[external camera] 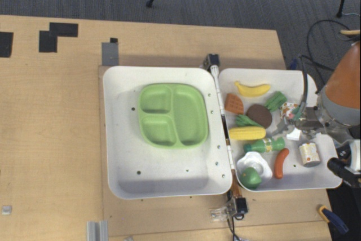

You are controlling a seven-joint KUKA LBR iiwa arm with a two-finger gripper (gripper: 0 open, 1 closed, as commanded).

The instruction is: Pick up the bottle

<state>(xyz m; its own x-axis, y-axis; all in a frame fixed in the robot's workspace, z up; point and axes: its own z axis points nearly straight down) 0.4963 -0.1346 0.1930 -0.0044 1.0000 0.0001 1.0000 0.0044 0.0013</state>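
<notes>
Bottle [264, 145]: lying loose in right bin [321, 178].
Gripper [294, 121]: just above; grip probably empty, opening unclear.
Left: the whole pick.

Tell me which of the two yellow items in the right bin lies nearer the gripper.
The corn cob, mid-bin beside the green bottle. The banana lies at the bin's far edge, farther from the gripper.

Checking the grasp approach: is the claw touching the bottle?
Cannot tell. In the camera view the claw sits right beside the green bottle; no clear gap or contact shows.
</notes>
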